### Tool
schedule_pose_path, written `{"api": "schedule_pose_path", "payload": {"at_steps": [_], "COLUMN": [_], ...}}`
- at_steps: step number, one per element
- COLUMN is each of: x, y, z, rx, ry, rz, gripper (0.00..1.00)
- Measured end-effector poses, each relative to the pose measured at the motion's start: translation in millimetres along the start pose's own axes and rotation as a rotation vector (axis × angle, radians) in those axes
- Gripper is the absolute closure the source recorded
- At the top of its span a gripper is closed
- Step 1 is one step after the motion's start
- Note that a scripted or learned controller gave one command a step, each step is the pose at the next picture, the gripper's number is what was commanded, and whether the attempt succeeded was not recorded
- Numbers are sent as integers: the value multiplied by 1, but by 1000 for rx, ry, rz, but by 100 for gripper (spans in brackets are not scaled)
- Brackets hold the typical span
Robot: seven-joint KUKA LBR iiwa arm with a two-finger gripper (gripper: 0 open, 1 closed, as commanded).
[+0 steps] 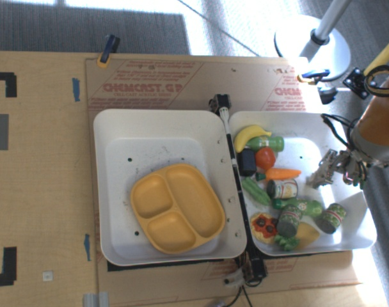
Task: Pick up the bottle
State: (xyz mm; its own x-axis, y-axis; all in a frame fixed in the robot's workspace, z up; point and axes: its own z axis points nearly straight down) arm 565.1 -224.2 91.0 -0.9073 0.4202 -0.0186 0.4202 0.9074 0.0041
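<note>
Reaching in from 3 o'clock, gripper [324, 169] low over right bin [309, 128]; open or closed: cannot tell. Green bottle [266, 144] lying at the bin's 11 o'clock, between banana [250, 135] and tomato [265, 158]. Yellow tray [176, 207] in left bin [150, 128].

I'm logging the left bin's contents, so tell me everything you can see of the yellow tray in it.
The yellow tray looks like smooth moulded plastic, with rounded corners and three shallow compartments: two side by side at the far end and one at the near end. It lies flat and face up on the floor of the left bin, turned at a slant to the bin's walls, towards the bin's near right. Nothing lies in its compartments, and only the bin floor touches it.
</note>
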Motion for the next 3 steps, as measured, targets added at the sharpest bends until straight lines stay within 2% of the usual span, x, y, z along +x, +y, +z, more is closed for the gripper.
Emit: {"api": "schedule_pose_path", "payload": {"at_steps": [2, 3], "x": [70, 56], "y": [-33, -23], "z": [-2, -1], "rx": [2, -8], "ry": [-9, 13], "rz": [-818, -1223], "gripper": [100, 100]}}
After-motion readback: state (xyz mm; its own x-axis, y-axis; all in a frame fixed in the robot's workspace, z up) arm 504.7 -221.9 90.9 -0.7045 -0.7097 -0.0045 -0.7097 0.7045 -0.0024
